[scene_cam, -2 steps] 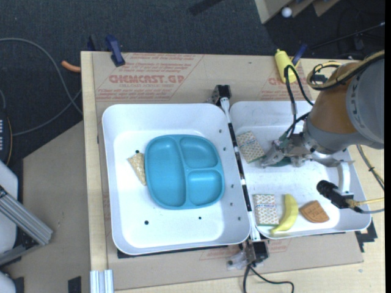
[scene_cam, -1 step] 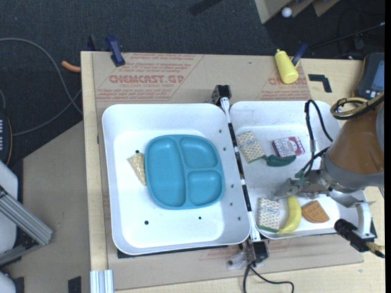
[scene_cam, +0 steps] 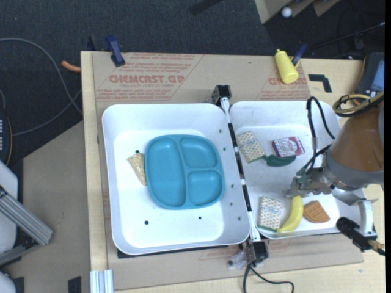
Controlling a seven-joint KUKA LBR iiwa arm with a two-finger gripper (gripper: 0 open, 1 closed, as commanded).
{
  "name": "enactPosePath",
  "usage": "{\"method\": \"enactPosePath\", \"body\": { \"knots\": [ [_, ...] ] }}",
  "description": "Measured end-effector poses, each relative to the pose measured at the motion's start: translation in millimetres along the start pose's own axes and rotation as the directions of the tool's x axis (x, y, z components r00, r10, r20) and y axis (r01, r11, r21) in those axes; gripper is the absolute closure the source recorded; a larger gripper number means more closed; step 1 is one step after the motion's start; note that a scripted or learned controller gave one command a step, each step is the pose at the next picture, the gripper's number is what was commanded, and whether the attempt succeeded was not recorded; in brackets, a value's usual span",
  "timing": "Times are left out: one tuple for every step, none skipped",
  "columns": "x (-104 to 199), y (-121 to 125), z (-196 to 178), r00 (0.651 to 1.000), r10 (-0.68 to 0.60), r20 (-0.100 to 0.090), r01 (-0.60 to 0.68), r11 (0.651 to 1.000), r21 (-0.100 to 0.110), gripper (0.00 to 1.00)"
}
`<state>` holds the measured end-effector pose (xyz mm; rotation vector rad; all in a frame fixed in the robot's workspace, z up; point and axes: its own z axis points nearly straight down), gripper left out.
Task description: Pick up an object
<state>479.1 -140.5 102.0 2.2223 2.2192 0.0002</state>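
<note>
My gripper (scene_cam: 303,185) hangs low over the right bin (scene_cam: 269,116), just above the upper tip of a yellow banana (scene_cam: 292,216) that lies near the bin's front wall. A brown cookie-like piece (scene_cam: 316,212) sits to the banana's right and a checkered packet (scene_cam: 269,211) to its left. Further back lie a second checkered packet (scene_cam: 249,146), a maroon packet (scene_cam: 287,146) and a dark green item (scene_cam: 280,160). The arm's body hides the bin's right side.
The left bin (scene_cam: 122,127) holds a blue divided plate (scene_cam: 183,170) with a tan waffle-textured piece (scene_cam: 138,165) against its left edge. A yellow bottle (scene_cam: 285,66) and a blue clamp (scene_cam: 114,50) rest on the cardboard behind the bins. Cables run beside the arm (scene_cam: 360,148).
</note>
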Motion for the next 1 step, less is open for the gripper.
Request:
{"method": "enactPosePath", "body": {
  "knots": [
    [79.5, 42.2, -83.3, 1.0, -0.005, -0.002, 0.005, 1.0, -0.002, 1.0]
  ]
}}
